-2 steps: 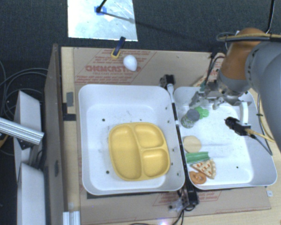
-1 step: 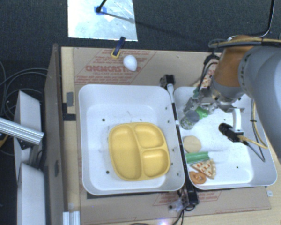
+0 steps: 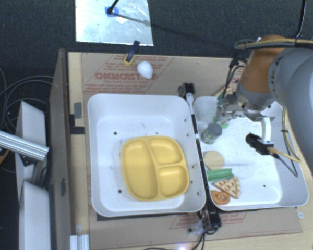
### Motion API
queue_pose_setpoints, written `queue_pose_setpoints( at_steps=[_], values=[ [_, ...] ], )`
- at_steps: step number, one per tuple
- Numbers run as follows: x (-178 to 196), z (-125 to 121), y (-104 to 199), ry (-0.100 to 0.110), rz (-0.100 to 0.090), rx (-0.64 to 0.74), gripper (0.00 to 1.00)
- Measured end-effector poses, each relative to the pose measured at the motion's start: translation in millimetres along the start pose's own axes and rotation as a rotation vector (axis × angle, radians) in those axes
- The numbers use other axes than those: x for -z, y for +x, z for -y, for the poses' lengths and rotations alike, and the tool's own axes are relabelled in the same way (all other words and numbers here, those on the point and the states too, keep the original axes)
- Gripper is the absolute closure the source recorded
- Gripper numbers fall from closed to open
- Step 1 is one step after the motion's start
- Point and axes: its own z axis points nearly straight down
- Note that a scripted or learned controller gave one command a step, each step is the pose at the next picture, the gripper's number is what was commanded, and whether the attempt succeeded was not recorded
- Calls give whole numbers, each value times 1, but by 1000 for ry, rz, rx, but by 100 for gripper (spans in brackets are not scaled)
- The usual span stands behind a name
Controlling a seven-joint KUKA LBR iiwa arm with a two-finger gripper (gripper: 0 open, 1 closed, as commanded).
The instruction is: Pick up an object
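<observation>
Pincer (image 3: 223,114) just above grey cup (image 3: 211,133)

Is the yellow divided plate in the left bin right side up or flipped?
Right side up: the yellow plate shows its three hollow compartments facing the camera.

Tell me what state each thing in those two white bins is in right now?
Yellow three-compartment plastic tray: flat in the left bin, nothing in it.
Round tan cookie: flat, right bin.
Green stick: lying beside the cookie.
Orange pizza-slice toy: flat.
Grey cylinder: below the gripper, not visibly gripped.
</observation>
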Motion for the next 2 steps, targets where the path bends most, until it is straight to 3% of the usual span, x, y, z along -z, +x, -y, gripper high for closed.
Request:
queue_pose_setpoints(
  at_steps=[1,2],
  values=[
    [-1,0,0,1,0,0,0],
    [-15,-14,-4,8,-3,-1,0]
  ],
)
